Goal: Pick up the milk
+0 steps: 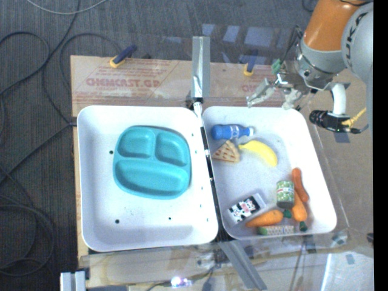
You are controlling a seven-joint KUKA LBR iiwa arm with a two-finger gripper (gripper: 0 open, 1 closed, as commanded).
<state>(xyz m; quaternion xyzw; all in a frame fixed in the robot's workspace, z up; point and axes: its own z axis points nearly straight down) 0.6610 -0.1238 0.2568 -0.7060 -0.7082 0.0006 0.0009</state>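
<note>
- Approach step: the gripper [274, 96] hung over the right bin's [317, 156] far rim, fingers apart, nothing between them.
- The milk [247, 208] lay well apart near the front; next move apparently required travel there, then descent.

Two bins are set side by side: a divided tray [153, 161] is held in the left bin [91, 223], while in the right bin [321, 180] a bottle [231, 131] is placed at the far left, beside a waffle wedge [225, 152] and a banana [261, 151]. The milk carton [247, 208] is found near the front, just behind a carrot [264, 219], with a can [284, 193] and another carrot [298, 194] to its right. The gripper [274, 94] is positioned over the far rim of the right bin.
</note>
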